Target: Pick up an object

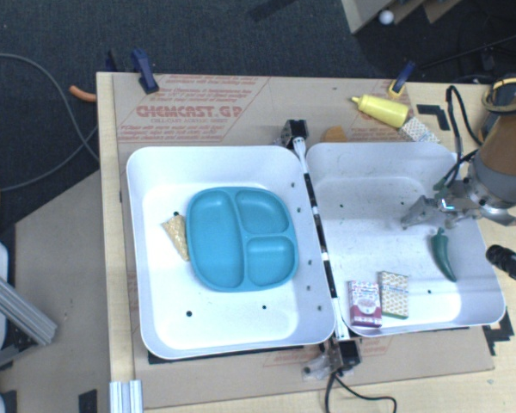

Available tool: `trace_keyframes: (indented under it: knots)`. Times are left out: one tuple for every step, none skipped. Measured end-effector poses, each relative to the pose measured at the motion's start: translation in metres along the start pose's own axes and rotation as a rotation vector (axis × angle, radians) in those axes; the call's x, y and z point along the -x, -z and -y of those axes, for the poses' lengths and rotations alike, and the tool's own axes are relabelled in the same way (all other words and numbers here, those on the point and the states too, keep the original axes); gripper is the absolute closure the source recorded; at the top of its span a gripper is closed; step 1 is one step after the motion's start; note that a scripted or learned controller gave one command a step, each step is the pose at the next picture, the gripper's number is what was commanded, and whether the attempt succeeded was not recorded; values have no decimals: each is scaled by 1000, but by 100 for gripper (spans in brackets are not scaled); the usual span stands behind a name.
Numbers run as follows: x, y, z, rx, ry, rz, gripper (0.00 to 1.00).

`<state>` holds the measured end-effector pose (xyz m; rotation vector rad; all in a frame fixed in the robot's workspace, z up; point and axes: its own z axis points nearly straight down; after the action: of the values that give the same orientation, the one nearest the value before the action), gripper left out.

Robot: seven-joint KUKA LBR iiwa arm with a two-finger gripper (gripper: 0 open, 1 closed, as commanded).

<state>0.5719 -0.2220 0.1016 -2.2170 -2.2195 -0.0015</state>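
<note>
In the right bin [387, 166], toward its right wall: one small green object [443, 255], slender, pepper-like, lying flat on the bin floor. Long axis runs from the far end down toward the near right corner, slightly slanted. This is the likeliest thing to pick, being nearest the tool.

Gripper [423, 213]: hangs just above and to the left of the green object's far end, close by it, nothing seen between the fingers. Whether the fingers stand apart or together cannot be made out. Judgement: the object lies toward the near edge and a little right of the tool, so the coming move calls for a short shift that way and a descent with the fingers set across the long axis.

Same bin, near edge: two small printed packets, one dark red [365, 304], one pale with a pattern [395, 294], side by side, well apart from the gripper.

Left bin [146, 179]: blue divided plate [241, 237] at centre; tan wedge-shaped item [177, 235] touching its left rim.

Bench, far edge beyond the right bin: yellow bottle-like object [383, 108].
</note>
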Motion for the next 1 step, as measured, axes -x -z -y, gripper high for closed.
trace_keyframes:
  knots:
    - [-3, -17, 19, 2, 3, -4, 0]
